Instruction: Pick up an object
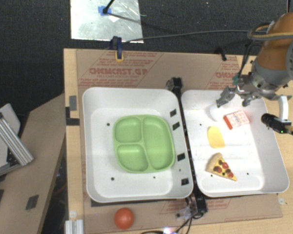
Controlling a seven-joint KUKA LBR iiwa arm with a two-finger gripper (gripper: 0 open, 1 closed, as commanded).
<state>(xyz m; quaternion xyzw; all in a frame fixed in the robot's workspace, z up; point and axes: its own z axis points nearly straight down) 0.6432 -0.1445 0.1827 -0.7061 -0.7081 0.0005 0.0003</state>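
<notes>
Pincer (236, 96) released, fingers spread, nothing between them, hanging over right bin (271, 179) near its far edge. Below it: red-white packet (236, 119), yellow piece (215, 137), pizza slice (221, 166) toward near edge. Left bin (95, 130) carries green divided tray (143, 143). Orange ball (124, 218) on counter (151, 65), near edge.

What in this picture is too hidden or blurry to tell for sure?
- Arm: cut off by the right edge of the camera view.
- Carton: its print is too small to read.
- White object below the gripper: blends into the right bin, so its identity is unclear.
- Ball: blurred; kind unclear.
</notes>
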